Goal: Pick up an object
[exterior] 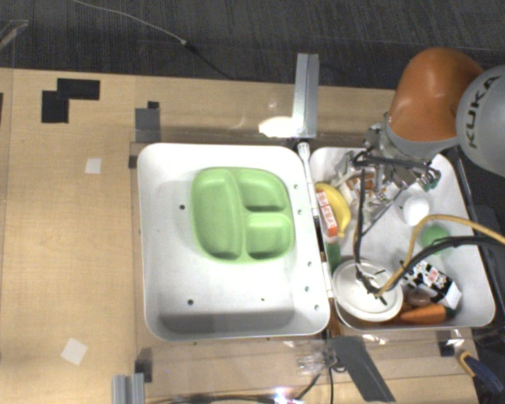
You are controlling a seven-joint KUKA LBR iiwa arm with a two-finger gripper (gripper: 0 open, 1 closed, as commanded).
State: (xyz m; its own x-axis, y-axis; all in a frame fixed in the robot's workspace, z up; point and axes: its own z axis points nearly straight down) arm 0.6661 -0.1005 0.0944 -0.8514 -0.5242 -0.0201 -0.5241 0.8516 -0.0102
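The right bin holds several objects. A yellow banana lies at its left side beside a red and white packet. A white bowl sits at the front, with an orange carrot to its right. A white ball, a green object and a black and white package lie on the right side. My gripper hangs over the back of this bin, just right of the banana and left of the ball. Its metal parts and cables hide what lies beneath it.
The left bin holds a green divided plate in its middle. A black cable and a yellow hose trail from the arm over the right bin. A metal post stands behind the wall between the bins.
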